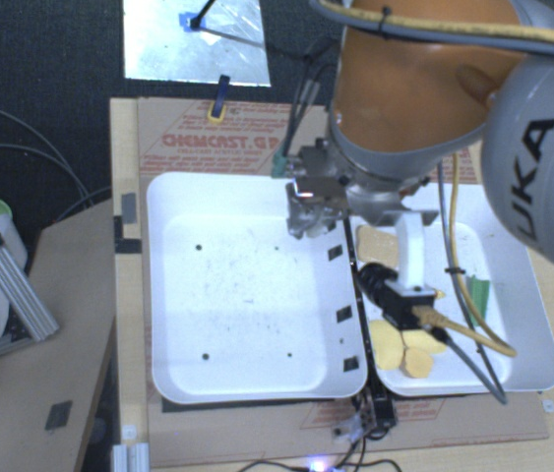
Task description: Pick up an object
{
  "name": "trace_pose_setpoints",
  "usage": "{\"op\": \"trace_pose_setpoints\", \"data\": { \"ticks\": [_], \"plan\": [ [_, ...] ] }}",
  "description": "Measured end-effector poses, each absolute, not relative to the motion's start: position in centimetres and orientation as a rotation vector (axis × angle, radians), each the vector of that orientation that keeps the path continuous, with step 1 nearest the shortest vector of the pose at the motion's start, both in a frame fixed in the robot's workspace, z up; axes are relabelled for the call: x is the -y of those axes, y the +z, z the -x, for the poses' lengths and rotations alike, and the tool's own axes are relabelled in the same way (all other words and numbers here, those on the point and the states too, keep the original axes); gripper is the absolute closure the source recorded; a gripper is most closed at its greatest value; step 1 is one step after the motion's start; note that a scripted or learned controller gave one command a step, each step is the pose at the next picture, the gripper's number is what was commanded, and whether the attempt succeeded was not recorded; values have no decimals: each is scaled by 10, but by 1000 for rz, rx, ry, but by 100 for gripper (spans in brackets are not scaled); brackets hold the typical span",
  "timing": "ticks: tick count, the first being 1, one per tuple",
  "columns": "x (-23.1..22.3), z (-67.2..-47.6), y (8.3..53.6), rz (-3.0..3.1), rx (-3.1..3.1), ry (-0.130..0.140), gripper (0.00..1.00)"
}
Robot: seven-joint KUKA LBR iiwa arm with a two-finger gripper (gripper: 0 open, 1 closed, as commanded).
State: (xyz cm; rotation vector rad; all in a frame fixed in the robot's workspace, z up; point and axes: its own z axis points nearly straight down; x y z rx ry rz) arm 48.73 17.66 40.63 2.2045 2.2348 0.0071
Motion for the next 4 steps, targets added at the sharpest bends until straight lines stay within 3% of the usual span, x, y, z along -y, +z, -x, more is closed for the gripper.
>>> {"op": "trace_pose_setpoints", "data": {
  "ticks": [4],
  "plan": [
    [-177,-490,450,-2173,-2258,20,100]
  ]
}}
